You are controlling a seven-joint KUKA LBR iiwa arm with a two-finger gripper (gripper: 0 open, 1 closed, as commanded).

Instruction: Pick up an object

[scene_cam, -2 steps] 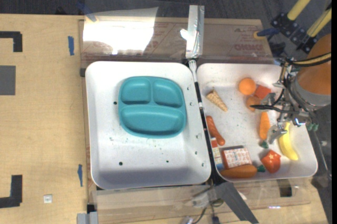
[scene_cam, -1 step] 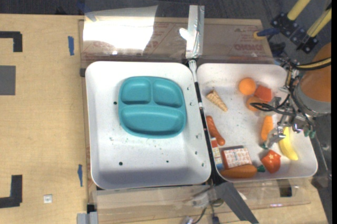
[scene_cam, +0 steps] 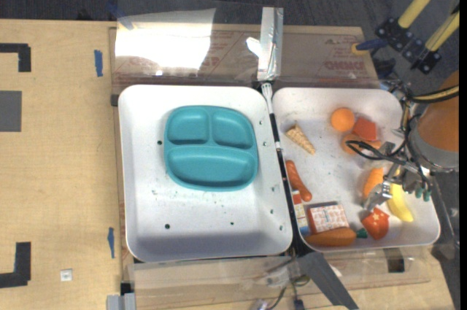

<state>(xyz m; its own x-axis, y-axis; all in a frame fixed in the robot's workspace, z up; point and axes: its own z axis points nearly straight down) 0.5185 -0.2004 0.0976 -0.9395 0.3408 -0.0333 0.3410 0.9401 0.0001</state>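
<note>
Claw (scene_cam: 381, 195) low beside banana (scene_cam: 399, 205), just above tomato (scene_cam: 375, 222); finger state cannot be told. Risk: crowded toys deflect fingers, so grasp slips.

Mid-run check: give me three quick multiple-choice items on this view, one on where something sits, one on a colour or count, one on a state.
1. Where is the teal divided plate?
A. left bin
B. right bin
C. on the bench outside the bins

2. How many compartments does that plate have?
A. two
B. three
C. five

3. How does the ice-cream cone rest?
A. standing upright
B. lying on its side
C. leaning on the plate

Answers: 1 A, it rests on the left bin floor. 2 B, two small sections above one long one. 3 B, it lies flat in the right bin, apart from the orange ball.
</note>
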